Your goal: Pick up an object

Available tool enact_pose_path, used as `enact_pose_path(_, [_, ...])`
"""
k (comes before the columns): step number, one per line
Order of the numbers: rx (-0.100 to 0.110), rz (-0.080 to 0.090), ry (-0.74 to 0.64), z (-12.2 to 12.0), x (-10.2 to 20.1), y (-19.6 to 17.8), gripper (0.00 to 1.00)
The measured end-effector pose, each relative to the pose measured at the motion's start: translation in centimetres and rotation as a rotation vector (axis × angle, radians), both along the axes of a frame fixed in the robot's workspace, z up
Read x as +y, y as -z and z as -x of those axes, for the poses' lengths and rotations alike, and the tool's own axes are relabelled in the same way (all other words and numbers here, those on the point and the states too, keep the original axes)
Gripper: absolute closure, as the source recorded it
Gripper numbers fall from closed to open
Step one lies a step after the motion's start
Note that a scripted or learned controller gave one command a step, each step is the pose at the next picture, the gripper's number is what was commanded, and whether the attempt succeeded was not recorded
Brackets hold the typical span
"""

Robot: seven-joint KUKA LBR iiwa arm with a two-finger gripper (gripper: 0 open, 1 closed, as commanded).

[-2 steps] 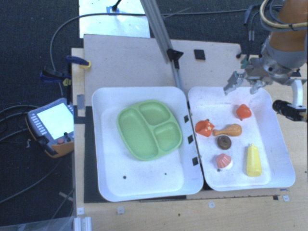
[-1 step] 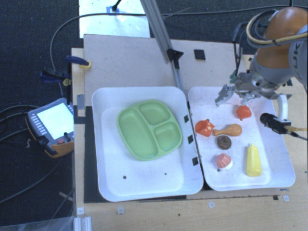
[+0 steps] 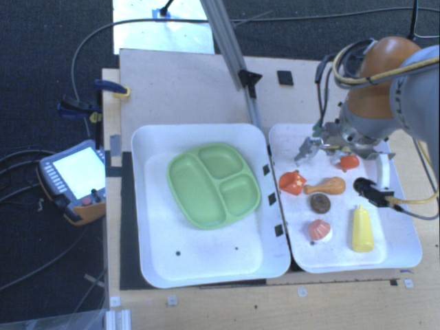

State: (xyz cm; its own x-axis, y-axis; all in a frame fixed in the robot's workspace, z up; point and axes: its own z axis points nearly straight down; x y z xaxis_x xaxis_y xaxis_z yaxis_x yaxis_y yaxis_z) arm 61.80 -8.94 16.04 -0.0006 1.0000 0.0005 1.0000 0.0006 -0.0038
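- The gripper (image 3: pixel 306 151) is positioned over the upper left part of the right bin (image 3: pixel 402 247), above bare white floor. Whether it is open or closed, and whether anything is gripped, cannot be determined at this angle.
- A small red piece (image 3: pixel 348 161) is located just right of the gripper, partly under the wrist.
- A red pepper-shaped toy (image 3: pixel 292 183) is found below the gripper, near the bin's left wall.
- A tan drumstick toy (image 3: pixel 327 185) is laid just right of the red toy, with its thick end pointing right.
- A brown disc (image 3: pixel 320 203) is placed directly below the drumstick.
- A pink-and-white cupcake-like toy (image 3: pixel 319 230) is seen lower still, near the bin's bottom edge.
- A yellow bottle (image 3: pixel 362 229) is laid right of it, cap toward the top of the frame.
- The left bin (image 3: pixel 206 256) is occupied by a green divided plate (image 3: pixel 213 184), set at a tilt at its centre.
- The grey arm (image 3: pixel 405 95) with its orange band is extended in from the upper right.
- A handheld control unit (image 3: pixel 72 177) is seen on the floor at far left.
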Motion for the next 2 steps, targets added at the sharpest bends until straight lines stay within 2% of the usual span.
enact_pose_path(1, [-0.002, 0.0, 0.001, -0.1, 0.2, 4.2, 0.0])
enact_pose_path(2, [-0.008, 0.001, 0.001, -0.2, 0.2, 2.8, 1.0])
